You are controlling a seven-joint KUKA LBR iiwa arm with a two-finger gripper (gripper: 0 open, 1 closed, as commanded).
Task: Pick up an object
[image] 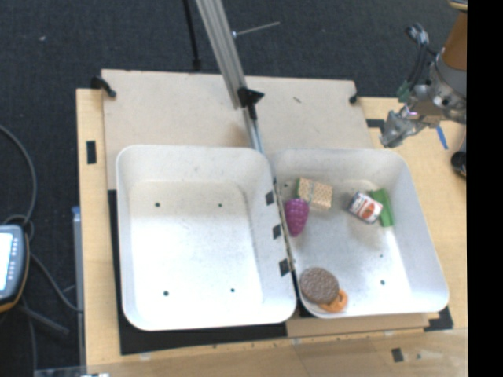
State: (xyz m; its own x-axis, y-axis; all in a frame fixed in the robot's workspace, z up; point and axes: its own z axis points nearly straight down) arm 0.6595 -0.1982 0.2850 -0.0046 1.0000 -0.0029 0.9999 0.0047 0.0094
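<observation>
Near edge of the desk (pixel 236 352): bare wood, both bins sit just behind it. Right bin (pixel 416 234) holds everything. At its near edge, by the near-left corner, a brown round disc (pixel 317 284) overlaps an orange piece (pixel 338 302). Farther in, against the left wall, a purple grape-like bunch (pixel 296 215), long axis roughly near-to-far. Just beyond it and touching or nearly so, a tan waffle-textured block (pixel 314 193). Toward the right wall, a small red-and-white can (pixel 365 207) lies on its side, touching a green piece (pixel 384 208) on its right. Left bin (pixel 149 234): white floor with a few dark dots, no objects seen.

Far side: the gripper (pixel 395 129) hangs past the right bin's far-right corner, over the desk, outside the bin. Jaws too small and blurred here, so I cannot tell how they are set; nothing visible between them.

Key relation: all candidates lie nearward and leftward of the jaws. Nearest looks like the can-and-green pair, just inside the far-right corner. Judgement: pick not yet begun; the arm needs to travel in over the bin wall and descend. The can touching the green piece could spoil a clean grasp.
</observation>
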